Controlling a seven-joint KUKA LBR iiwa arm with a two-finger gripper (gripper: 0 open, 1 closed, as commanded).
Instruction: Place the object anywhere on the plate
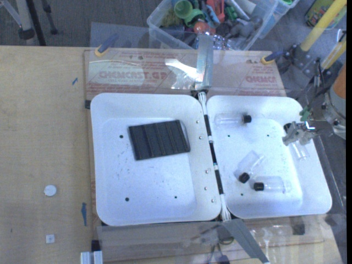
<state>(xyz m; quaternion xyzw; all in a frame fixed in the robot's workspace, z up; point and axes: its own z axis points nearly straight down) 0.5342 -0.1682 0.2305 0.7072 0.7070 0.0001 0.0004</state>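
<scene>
The arm comes in from the right edge, its orange band showing near the upper right. Its gripper (297, 133) hangs low by the right side of the scene, metallic fingers pointing left and down, too blurred to judge their spread

The arm (338, 100) is cut by the right edge; the hand (297, 133) looks blurred.

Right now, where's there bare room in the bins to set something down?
Left bin: free floor all around the dark ridged plate, widest below it. Right bin: crowded, with clear vials and the gripper at its right rim.
</scene>
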